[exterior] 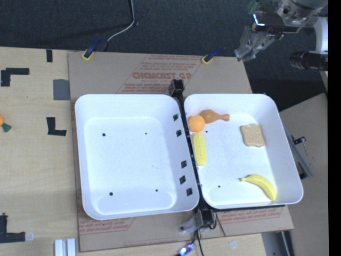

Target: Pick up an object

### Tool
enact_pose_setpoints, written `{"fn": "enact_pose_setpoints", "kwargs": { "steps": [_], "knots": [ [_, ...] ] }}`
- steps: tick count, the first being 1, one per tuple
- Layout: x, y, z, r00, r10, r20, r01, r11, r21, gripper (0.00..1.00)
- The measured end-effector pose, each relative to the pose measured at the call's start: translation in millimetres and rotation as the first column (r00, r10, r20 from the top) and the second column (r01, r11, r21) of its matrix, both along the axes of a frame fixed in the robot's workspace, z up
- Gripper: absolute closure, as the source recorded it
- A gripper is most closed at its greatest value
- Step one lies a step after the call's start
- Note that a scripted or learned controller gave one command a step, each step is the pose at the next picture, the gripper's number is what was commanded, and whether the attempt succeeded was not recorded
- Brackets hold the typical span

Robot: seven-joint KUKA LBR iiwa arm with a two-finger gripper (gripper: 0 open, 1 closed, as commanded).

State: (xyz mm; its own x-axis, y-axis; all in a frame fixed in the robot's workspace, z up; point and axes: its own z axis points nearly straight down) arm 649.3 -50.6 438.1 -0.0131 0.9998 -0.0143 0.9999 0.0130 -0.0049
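Nearest the camera, at about five o'clock in the right bin (277,113), lies a banana (261,185), close to the front wall. Further back, a corn cob (200,149) lies along the nine o'clock wall beside the divider, with an orange ball (196,123) touching its far end. A chicken drumstick (214,117) lies just beyond the ball, at about eleven o'clock. A piece of bread (252,135), near two o'clock, sits apart from everything. The left bin (85,108) adjoins it.

Farthest off, the gripper (249,46) hangs high above the dark floor, beyond the bench's far edge, at about one o'clock from the right bin. I cannot tell how the hand is set; it carries nothing that I can see.

Nothing is picked yet. To my eye the bread or the banana would be the sound choice: each has room around it. The corn, ball and drumstick crowd the wall, so a descent there risks striking it or nudging a neighbour.
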Motion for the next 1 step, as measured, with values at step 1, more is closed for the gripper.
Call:
{"fn": "enact_pose_setpoints", "kwargs": {
  "steps": [1],
  "knots": [
    [0.3,0.8,9.8,1.000,0.001,0.000,-0.001,1.000,-0.001,1.00]
  ]
}}
